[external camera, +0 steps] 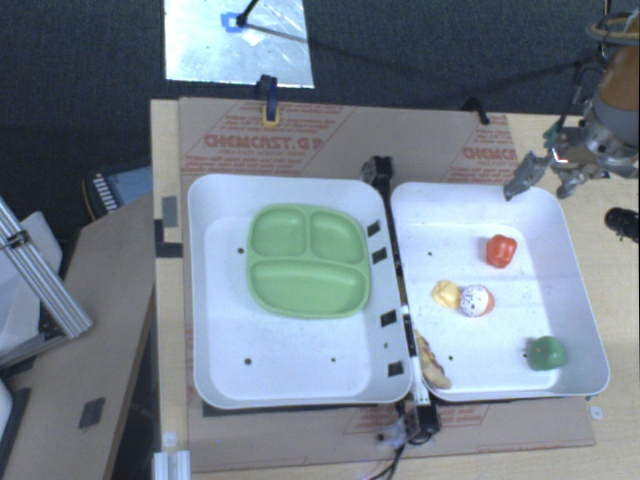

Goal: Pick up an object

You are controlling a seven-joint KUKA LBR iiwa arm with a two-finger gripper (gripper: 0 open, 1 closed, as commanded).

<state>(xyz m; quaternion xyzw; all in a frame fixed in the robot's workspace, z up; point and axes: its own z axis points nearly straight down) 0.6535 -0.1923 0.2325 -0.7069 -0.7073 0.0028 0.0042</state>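
the nearest candidate for picking is the small red-orange object (pixel 501 250), sitting in the upper right part of the right bin (pixel 445 208). it lies below and a little to the left of the gripper (pixel 548 176), as the camera sees it, so the coming move is mostly a reach inward over the bin's far right corner and then down. the object looks compact, with no clear long axis.

the gripper hangs over that far corner, above the rim, with its fingers spread and nothing between them.

further in, a yellow object (pixel 445 293) and a round white-and-red object (pixel 476 301) sit touching near the bin's middle — harder to take singly. a green ball (pixel 546 353) rests well apart near the bin's near right corner, and a tan object (pixel 433 363) lies against the near left wall, awkward for the fingers.

nothing stands between gripper and red-orange object. the left bin (pixel 220 358) holds a green divided plate (pixel 306 261), off the path.
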